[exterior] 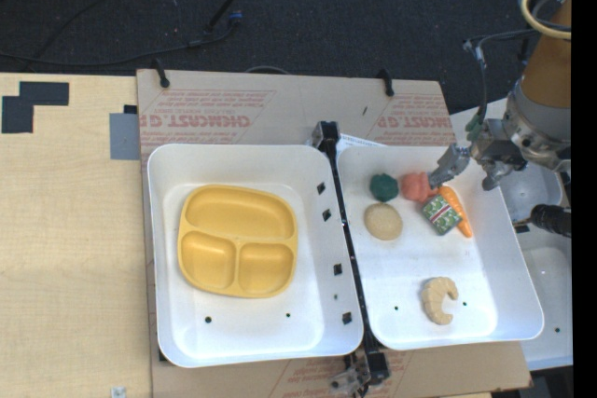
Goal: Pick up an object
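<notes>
Gripper [464,165] hovers over right bin [504,294] | fingers apart, empty | nearest: red object [414,185] | nothing lifted yet

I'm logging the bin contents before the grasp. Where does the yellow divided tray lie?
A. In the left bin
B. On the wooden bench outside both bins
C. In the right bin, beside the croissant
A: the yellow divided tray lies flat in the left bin, while the croissant lies in the right bin.
</notes>
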`<state>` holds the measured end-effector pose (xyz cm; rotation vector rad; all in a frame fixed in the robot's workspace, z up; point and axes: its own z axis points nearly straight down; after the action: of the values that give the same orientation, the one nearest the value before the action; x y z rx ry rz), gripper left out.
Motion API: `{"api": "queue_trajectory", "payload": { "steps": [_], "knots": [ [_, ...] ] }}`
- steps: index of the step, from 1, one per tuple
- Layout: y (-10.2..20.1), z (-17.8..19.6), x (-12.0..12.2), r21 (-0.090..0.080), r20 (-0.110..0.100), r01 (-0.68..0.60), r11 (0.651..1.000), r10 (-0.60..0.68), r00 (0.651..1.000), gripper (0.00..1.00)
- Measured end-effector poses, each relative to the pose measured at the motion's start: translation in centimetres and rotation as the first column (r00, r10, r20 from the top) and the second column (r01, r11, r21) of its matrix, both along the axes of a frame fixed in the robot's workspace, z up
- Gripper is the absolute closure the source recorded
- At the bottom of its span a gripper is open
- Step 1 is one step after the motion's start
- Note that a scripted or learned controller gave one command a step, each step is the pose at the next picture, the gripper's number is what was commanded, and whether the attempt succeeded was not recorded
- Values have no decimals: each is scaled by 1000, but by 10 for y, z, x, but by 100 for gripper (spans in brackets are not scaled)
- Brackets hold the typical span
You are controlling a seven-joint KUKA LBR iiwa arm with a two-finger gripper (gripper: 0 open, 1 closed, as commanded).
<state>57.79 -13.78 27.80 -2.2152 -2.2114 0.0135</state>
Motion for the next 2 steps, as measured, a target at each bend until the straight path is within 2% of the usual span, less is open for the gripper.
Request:
{"api": "queue_trajectory", "payload": {
  "steps": [1,2],
  "knots": [
    [0,7,2,-2,11,-2,1000,2,1000,0],
    [8,-40,-2,-1,7,-1,1000,1,1000,0]
  ]
}}
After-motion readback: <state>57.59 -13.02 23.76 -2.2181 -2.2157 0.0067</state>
